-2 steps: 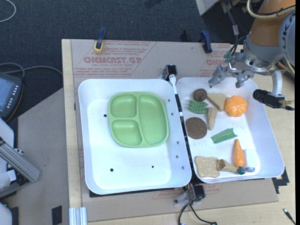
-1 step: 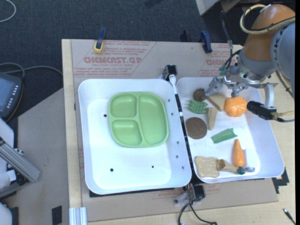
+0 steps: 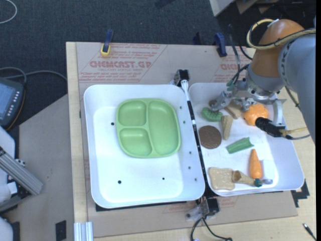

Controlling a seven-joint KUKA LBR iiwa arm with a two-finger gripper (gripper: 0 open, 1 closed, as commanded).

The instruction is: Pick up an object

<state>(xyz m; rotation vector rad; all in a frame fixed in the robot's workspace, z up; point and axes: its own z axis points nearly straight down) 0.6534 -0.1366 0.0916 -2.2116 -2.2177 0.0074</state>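
Nearest to you, a flat tan bread slice [image 3: 221,178] is lying at the front edge of the right bin [image 3: 291,160], with a small tan cone-shaped piece [image 3: 244,177] beside it and a carrot [image 3: 256,163] just behind. You are looking at toy food that is probably light, stiff plastic and a little slick. Further back, a green pea pod [image 3: 239,145], a brown round patty [image 3: 209,136], a pale stick [image 3: 226,126], a green leafy piece [image 3: 211,115] and an orange [image 3: 255,113] are sitting close together. The end effector [image 3: 235,100] is hovering low over the bin's far side, near the leafy piece and the orange; you cannot tell whether it is released or clenched. The carrot is lying fairly apart from its neighbours, so you are best taking it across its narrow middle. A green divided plate [image 3: 149,127] is resting in the left bin [image 3: 100,154] on the tabletop [image 3: 80,64]
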